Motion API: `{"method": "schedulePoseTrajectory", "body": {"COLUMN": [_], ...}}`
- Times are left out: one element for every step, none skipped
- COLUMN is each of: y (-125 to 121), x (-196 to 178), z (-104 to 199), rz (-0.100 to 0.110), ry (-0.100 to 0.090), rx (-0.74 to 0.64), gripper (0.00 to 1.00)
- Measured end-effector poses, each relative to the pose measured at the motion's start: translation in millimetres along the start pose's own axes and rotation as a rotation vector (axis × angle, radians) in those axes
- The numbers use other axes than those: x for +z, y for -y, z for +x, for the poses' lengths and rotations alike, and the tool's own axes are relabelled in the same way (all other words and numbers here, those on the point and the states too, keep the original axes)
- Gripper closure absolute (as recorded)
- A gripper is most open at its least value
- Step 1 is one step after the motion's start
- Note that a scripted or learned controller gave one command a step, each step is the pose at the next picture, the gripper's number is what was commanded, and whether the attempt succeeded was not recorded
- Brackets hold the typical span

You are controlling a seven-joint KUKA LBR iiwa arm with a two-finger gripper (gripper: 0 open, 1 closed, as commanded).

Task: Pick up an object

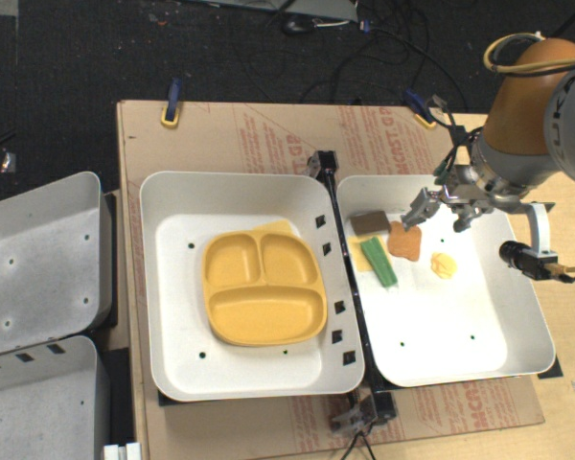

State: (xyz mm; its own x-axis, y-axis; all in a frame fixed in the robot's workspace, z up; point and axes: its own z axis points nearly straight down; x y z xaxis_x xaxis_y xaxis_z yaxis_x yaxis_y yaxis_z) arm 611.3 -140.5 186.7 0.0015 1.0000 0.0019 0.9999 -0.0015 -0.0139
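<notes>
Nothing lifted yet: the pincer hangs spread wide, holding nothing, just above the orange piece, which lies in the right bin.

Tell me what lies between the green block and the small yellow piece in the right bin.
In the camera view, the orange piece lies between the green block and the small yellow piece, slightly above their line.

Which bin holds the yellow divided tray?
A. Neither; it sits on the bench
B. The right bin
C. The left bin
C: the yellow divided tray lies flat in the left bin, while the right bin holds the small items by the gripper.
</notes>
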Motion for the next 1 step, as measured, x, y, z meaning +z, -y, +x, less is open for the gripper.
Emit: {"method": "schedulePoseTrajectory", "body": {"y": [-3.1], "x": [-8.5], "z": [0.4], "rz": [-0.014], "ry": [0.002], "rx": [-0.003], "gripper": [0.00]}}
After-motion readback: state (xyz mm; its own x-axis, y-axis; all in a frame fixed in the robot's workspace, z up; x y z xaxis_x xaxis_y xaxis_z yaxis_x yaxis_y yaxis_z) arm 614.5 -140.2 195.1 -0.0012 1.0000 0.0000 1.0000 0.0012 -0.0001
